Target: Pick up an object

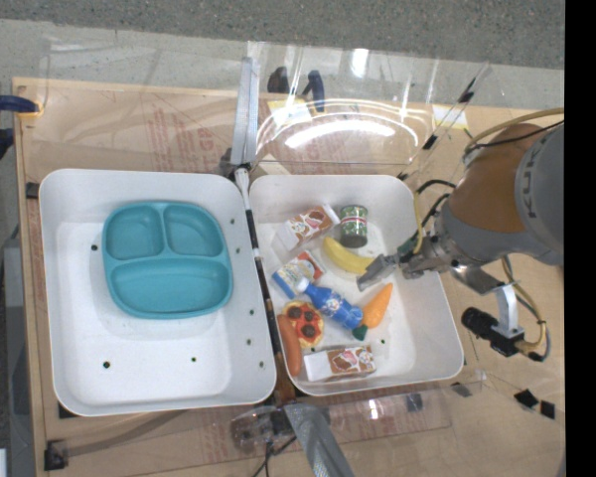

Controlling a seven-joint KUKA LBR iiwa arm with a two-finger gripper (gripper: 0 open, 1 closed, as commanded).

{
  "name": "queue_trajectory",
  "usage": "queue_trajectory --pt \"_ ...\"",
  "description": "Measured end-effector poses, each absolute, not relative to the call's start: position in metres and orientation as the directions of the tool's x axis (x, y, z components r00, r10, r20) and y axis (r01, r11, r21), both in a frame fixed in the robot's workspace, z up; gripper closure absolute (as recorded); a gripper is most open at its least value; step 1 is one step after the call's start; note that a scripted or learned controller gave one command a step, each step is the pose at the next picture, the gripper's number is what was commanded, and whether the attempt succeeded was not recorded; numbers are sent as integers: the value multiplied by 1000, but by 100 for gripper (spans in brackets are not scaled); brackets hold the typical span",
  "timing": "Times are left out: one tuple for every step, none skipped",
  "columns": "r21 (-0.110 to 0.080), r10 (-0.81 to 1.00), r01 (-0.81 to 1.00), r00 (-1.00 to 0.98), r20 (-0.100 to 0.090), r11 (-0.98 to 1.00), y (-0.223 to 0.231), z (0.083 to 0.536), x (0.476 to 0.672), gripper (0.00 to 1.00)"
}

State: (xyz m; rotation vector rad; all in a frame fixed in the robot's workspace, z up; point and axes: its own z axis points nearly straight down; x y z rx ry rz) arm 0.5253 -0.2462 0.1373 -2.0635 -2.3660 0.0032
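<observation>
While the arm reaches in from the right over the counter, two white bins sit side by side on it. Left bin holds a teal divided plate, lying flat toward its back half. Right bin holds the clutter. Gripper sits low over the middle-right of that bin, fingers close together, tips just beside the banana and above the carrot. Nothing visible between the fingers. Can't tell if the tips touch the banana.

Items in right bin, big to small: blue bottle lying slantwise at centre, its cap end near the carrot; flat snack packet along the front wall; yellow banana at centre-back; second packet at back-left; pizza slice toy left of the bottle; orange carrot tilted beside the bottle; small dark can upright at the back, just behind the banana.
</observation>
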Motion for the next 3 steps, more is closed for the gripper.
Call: queue_trajectory --pt "-2 990 990 -144 0 144 -248 87 503 0" --pt "-3 989 989 -147 -3 147 -251 98 502 100" --pt "2 964 964 -267 -2 267 -223 220 524 100"
